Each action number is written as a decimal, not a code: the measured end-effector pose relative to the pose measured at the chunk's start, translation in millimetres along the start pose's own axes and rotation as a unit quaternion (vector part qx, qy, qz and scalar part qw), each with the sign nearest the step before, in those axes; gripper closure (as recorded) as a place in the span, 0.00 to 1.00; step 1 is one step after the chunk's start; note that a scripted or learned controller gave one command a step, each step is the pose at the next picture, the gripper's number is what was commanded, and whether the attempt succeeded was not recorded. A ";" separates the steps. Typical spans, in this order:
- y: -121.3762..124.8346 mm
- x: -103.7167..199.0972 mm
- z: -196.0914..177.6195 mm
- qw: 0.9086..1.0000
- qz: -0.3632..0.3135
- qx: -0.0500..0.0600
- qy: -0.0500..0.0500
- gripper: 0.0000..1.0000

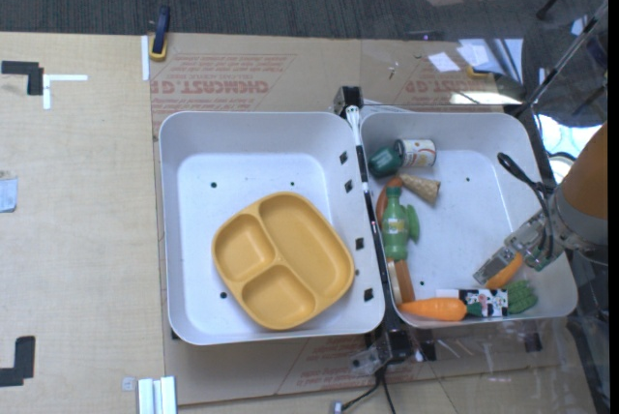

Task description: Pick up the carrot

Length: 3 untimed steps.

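Orange carrot (432, 310) at six o'clock of right bin (484, 136), gripper (510, 261) near.
Likely light, stiff, smooth plastic; best pinched mid-body. Cannot tell fingers' state.

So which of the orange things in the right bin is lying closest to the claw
The small orange piece right beside the claw, near the bin's right wall. The long orange carrot lies farther left along the front wall.

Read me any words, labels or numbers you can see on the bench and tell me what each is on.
Red print on the cardboard sheet, mirrored and upside down: too blurred to read for certain.
Label on the green bottle: too small to read.
Label on the can: too small to read.
Black-and-white tag: unreadable.
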<state>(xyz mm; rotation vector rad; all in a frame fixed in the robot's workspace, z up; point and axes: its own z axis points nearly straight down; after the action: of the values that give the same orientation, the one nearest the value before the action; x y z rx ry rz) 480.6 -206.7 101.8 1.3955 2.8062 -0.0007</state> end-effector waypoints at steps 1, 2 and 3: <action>1.7 -2.4 -9.6 1.000 0.002 -0.002 -0.003 1.00; 49.4 22.1 10.7 0.999 -0.049 0.001 0.002 1.00; 49.3 22.0 10.7 0.999 -0.048 0.001 0.002 0.00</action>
<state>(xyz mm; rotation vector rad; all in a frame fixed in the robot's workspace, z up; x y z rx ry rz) 506.7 -159.4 91.2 1.2610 2.8739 -0.0006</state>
